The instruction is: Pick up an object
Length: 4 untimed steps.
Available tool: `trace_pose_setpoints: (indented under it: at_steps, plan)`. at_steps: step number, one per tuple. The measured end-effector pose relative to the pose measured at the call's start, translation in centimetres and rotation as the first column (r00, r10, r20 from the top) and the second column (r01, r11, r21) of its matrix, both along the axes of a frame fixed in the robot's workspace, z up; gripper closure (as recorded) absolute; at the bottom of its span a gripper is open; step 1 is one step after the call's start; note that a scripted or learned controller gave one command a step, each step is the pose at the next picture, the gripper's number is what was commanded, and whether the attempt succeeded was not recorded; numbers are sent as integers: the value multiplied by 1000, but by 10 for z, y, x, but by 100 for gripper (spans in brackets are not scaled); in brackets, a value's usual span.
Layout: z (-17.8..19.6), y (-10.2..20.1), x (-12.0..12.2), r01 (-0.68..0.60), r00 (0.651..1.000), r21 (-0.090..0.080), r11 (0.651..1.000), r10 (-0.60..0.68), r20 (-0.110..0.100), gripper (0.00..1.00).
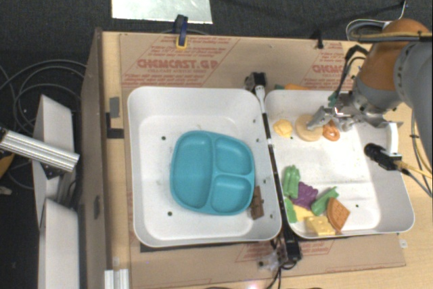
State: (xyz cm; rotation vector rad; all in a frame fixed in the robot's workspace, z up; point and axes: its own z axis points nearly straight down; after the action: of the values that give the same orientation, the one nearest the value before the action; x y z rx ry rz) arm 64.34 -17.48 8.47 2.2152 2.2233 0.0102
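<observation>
The right bin point(379, 193) holds several toy foods. A tan round piece point(309, 134), a yellow lump point(282, 126) and an orange ring point(331, 134) lie near its back. A green pepper point(291, 179), purple grapes point(306, 194), a green piece point(325, 198), an orange-brown slice point(337, 214) and a yellow wedge point(318, 225) cluster at its front. My gripper point(318, 121) reaches in from the right and sits low, right over the tan round piece and beside the orange ring. Its tip hides part of the tan piece.
The left bin point(152, 145) carries a blue divided plate point(213, 172). A brown piece point(257, 203) lies by the wall between the bins. A black and white part point(382, 152) sticks out over the right bin's right side. Cables run behind the bins.
</observation>
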Motion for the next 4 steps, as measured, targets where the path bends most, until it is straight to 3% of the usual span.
trace_pose_setpoints:
  at_steps: [1,2,3,4]
  plan:
    - [17,-1,3,-3,1000,-5,1000,3,11,100]
    - [73,77,-37,-7,1000,1,1000,7,-3,100]
    - [70,72,-37,1,1000,-2,1000,-1,-5,0]
    - [-4,81,-44,1,1000,-2,1000,-1,-11,0]
